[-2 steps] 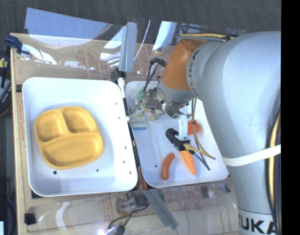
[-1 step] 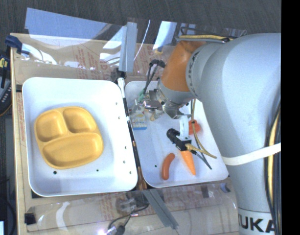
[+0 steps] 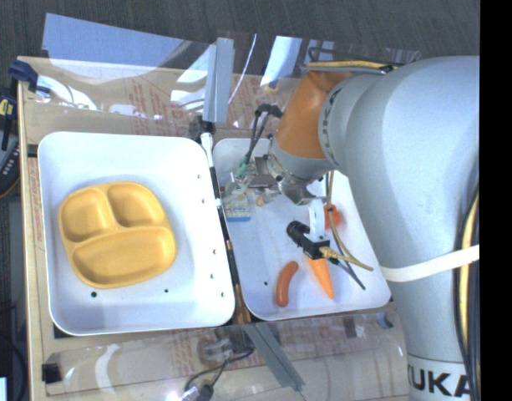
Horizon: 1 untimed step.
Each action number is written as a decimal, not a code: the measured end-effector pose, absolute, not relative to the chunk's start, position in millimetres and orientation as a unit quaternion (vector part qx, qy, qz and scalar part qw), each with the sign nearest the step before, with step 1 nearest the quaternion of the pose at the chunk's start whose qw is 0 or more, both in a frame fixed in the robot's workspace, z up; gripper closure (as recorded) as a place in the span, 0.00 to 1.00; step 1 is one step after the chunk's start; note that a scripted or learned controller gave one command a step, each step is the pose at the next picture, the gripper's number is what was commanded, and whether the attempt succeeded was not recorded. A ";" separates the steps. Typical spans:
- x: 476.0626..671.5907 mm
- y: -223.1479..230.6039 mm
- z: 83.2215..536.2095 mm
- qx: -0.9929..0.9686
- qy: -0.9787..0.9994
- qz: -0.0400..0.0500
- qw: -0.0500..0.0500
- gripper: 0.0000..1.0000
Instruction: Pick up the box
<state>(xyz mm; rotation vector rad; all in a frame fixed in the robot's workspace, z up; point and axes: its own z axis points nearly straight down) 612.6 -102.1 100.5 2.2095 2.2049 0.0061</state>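
The grey arm (image 3: pixel 406 165) bends down from the right into the right bin (image 3: pixel 264 303), its claw (image 3: pixel 239 192) low at the far-left corner over the box (image 3: pixel 237 210); whether it grips, I cannot tell.

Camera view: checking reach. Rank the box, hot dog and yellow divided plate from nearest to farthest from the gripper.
1. Box, right bin's upper left, beside the gripper.
2. Hot dog, right bin's lower edge.
3. Yellow divided plate, left bin.

The grey arm (image 3: pixel 406 182) reaches in from the right, tool (image 3: pixel 251 178) lowered.
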 end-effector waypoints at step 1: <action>611.9 -98.4 109.2 0.706 0.709 0.002 0.006 1.00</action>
